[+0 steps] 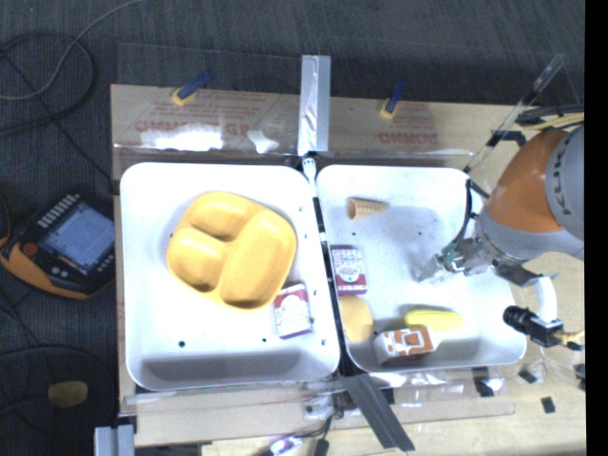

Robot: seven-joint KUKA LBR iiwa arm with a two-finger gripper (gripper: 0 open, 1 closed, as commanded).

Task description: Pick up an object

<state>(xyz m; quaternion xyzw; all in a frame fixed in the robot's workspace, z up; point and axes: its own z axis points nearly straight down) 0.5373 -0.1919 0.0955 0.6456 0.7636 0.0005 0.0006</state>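
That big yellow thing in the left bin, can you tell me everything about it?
The big yellow thing looks like smooth, shiny plastic, shaped in three rounded lumps joined together, a bit like a puffy divided dish turned upside down. It lies flat on the floor of the left bin, filling much of its upper middle. Its lower right edge sits close to, perhaps touching, a small pink and white carton.

Faint reddish print is seen on the cardboard sheet [218,122] behind the bins, on both halves; letters too washed out to be read. A red-and-white label is borne by the small carton [349,267] at the right bin's left edge, and by the small packet [293,312] in the left bin; text too small, illegible. Print on the orange-brown box [407,342] can't be made out. The pendant screen [78,238] on the floor is lit, content unreadable.
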